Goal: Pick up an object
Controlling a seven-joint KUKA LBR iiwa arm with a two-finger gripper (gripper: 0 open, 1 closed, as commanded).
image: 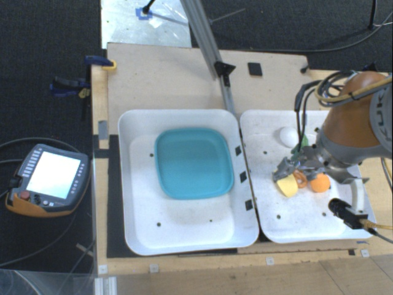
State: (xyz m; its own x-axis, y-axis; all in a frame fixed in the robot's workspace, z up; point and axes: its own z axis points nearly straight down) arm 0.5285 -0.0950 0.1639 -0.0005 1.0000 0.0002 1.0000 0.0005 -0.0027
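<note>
Several small things share the right bin (295,221), and I judge this the reach-in step: the gripper (293,172) hovers just over the yellow block (286,187), an orange ball (320,184) beside that block, its opening beyond my telling, so next comes a square close and lift.

Left bin (132,226): blue plate (193,163) took up the middle; open floor ran along the front edge and into both front corners. Right bin (270,223): arm (353,125) overhung the right side. Yellow piece (287,187) and orange ball (319,184) sat close together mid-bin at the gripper (293,169); white ball (287,135) lay nearer the back edge. Front-left corner open. Slanted metal pole (206,35) crossed the bench's back edge between the bins.
</note>
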